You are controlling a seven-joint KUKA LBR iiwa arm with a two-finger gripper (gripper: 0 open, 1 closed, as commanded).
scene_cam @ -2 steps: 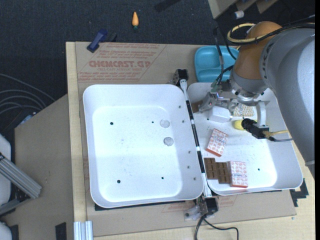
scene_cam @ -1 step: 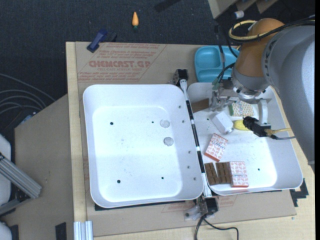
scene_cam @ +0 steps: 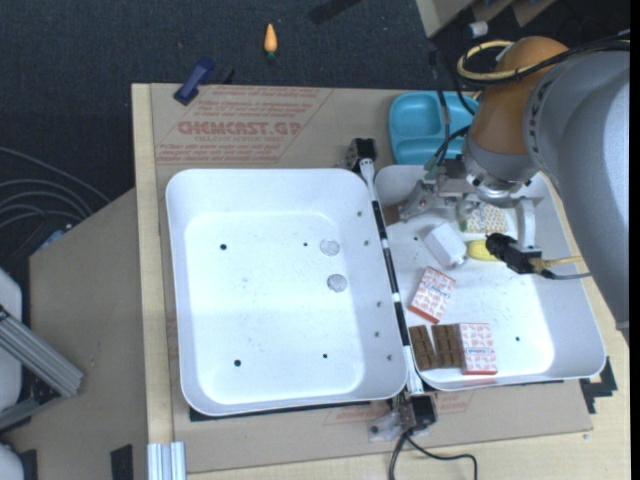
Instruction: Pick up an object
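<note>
My gripper [scene_cam: 478, 218] hangs over the back of the right bin [scene_cam: 560, 348], under the orange band of the arm. Right below it lie a white block [scene_cam: 444, 244], a yellow object [scene_cam: 481, 250] and a pale patterned packet [scene_cam: 490, 218]. Nearer the front of that bin lie a red-and-white patterned packet [scene_cam: 432, 294], a brown block [scene_cam: 436, 346] and a red-and-white box [scene_cam: 478, 348]. The arm's wrist hides the fingers.
The left bin [scene_cam: 200, 298] holds two small round marks near its middle right. A blue container [scene_cam: 425, 128] sits behind the right bin. A black-and-yellow cable runs off to the right of the gripper. The bench board surrounds both bins.
</note>
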